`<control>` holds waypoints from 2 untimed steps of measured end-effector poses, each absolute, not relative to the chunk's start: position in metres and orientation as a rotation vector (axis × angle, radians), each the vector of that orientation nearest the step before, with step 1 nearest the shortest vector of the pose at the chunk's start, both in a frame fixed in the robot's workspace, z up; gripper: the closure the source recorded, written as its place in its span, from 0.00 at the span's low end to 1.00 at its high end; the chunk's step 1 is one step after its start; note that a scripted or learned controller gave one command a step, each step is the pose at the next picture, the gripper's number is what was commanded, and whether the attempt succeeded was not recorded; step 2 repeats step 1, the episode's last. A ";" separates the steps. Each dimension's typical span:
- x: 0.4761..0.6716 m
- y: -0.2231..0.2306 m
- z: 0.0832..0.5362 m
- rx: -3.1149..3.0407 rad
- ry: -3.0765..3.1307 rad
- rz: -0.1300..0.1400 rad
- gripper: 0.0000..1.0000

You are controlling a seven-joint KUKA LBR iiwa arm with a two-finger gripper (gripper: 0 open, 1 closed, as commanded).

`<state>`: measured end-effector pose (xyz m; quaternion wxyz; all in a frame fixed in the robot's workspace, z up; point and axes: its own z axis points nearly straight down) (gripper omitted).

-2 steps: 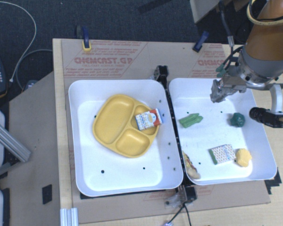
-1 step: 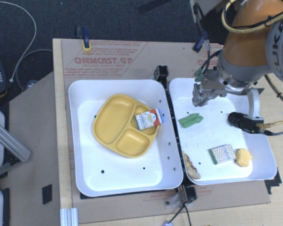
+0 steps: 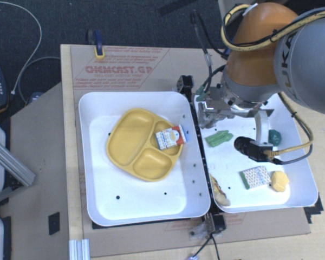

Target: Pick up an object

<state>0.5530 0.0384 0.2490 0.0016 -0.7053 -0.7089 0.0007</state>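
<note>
End effector [image 3: 210, 115] near one green pod [image 3: 219, 138], perhaps

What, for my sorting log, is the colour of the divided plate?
The divided plate is plain yellow; the camera view shows it best.

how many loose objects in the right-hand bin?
5: green pod near the divider, teal piece opposite, patterned block and yellow lump in front, pale item front-left. The arm may hide more.
</note>
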 end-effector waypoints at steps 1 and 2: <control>0.554 0.086 0.231 -2.215 -2.224 0.004 1.00; 0.554 0.086 0.231 -2.215 -2.224 0.004 1.00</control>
